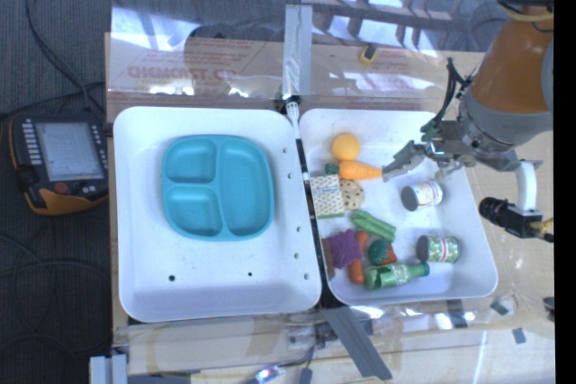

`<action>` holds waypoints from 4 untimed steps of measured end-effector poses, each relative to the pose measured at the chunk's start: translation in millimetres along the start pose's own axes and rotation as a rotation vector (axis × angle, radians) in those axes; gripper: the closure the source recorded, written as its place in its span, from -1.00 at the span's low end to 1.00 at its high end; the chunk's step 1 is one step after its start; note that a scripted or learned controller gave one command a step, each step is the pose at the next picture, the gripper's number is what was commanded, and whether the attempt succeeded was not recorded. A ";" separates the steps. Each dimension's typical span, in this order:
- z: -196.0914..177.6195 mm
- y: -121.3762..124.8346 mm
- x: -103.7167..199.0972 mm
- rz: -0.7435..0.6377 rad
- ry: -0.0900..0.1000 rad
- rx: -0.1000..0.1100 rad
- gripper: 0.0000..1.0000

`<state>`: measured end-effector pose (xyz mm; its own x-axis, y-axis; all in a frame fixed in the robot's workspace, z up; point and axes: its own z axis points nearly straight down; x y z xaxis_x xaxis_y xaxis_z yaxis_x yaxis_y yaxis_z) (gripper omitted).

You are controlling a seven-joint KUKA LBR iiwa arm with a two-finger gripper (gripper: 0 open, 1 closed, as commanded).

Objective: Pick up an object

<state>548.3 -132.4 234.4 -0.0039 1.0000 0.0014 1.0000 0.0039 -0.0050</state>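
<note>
The right bin (pixel 472 220) holds several small items: a yellow ball (pixel 345 146), an orange carrot (pixel 361 170), a small grey-and-white can (pixel 421 195) on its side, a green can (pixel 438 249), a green bottle (pixel 396 274), a purple piece (pixel 342 245), a green vegetable (pixel 372 224) and a small green-and-white box (pixel 326 195). My gripper (pixel 407 161) hangs over the upper middle of this bin, just right of the carrot and above the grey-and-white can. Nothing shows in its grip.
The left bin (pixel 144 274) carries a teal divided plate (pixel 218 186). A ridge (pixel 304 193) separates the two bins. Clear plastic sheeting (pixel 360 58) lies behind them. A teach pendant (pixel 58 156) rests on the floor at the left.
</note>
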 end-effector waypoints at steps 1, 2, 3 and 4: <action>84.6 64.4 14.6 -0.253 -0.001 -0.001 -1.00; 144.7 102.4 -1.6 -0.531 -0.007 -0.012 -1.00; 135.7 102.2 -1.1 -0.530 -0.001 -0.009 1.00; 66.2 112.2 -19.8 -0.332 -0.004 -0.002 1.00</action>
<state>660.3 -151.7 167.6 -0.3295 0.9441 -0.0009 0.9441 0.3295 -0.0027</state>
